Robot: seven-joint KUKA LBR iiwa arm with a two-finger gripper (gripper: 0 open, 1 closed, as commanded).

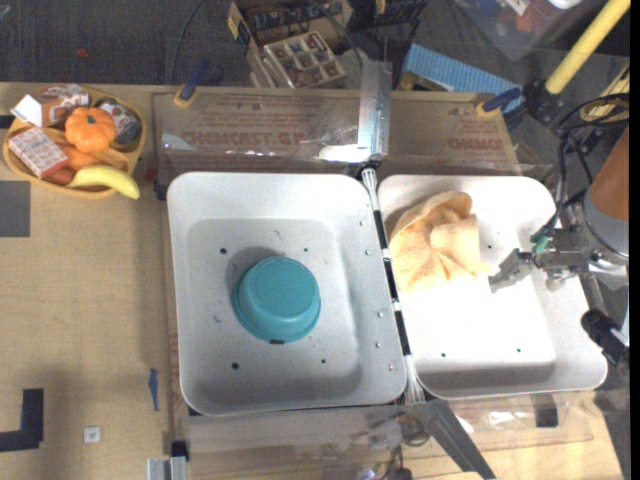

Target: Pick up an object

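Observation:
A crumpled tan cloth (438, 240) lies in the upper left part of the right bin (500, 353), against the divider. An upturned teal bowl (278, 298) rests in the middle of the left bin (200, 218). My gripper (512, 267) reaches in from the right and hangs over the right bin, just right of the cloth's edge. Nothing shows in its grasp.
The grey arm with its cables (600, 258) fills the right bin's right rim. A basket of toy food (75, 143) stands on the bench at the far left. Cardboard and a metal bracket (374, 108) run behind both bins.

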